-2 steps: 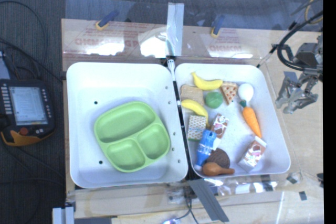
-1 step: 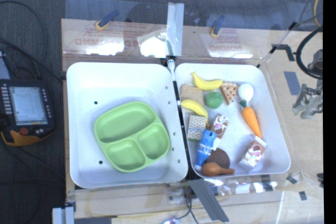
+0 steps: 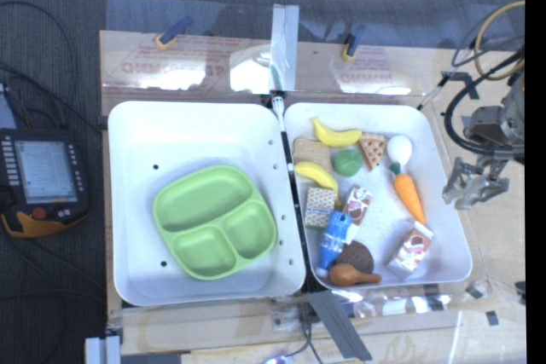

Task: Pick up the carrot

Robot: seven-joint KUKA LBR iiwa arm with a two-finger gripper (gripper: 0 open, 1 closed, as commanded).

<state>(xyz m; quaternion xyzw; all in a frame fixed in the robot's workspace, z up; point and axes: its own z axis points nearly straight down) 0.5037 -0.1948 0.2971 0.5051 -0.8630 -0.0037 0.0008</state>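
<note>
The carrot (image 3: 409, 193), orange with a small green top, lies in the right bin (image 3: 446, 228) near its right wall, top pointing to the far side. My gripper (image 3: 467, 187) hangs outside that bin, just right of its rim and level with the carrot. Its fingers stand apart with nothing between them. A white egg (image 3: 398, 149) sits just beyond the carrot's green top, and a small milk carton (image 3: 411, 250) lies just in front of its tip.
The right bin also holds two bananas (image 3: 335, 133), a green ball (image 3: 346, 161), a blue bottle (image 3: 334, 236) and a drumstick (image 3: 351, 273). A green divided plate (image 3: 215, 220) lies in the left bin (image 3: 136, 132). Cables (image 3: 478, 38) loop at the far right.
</note>
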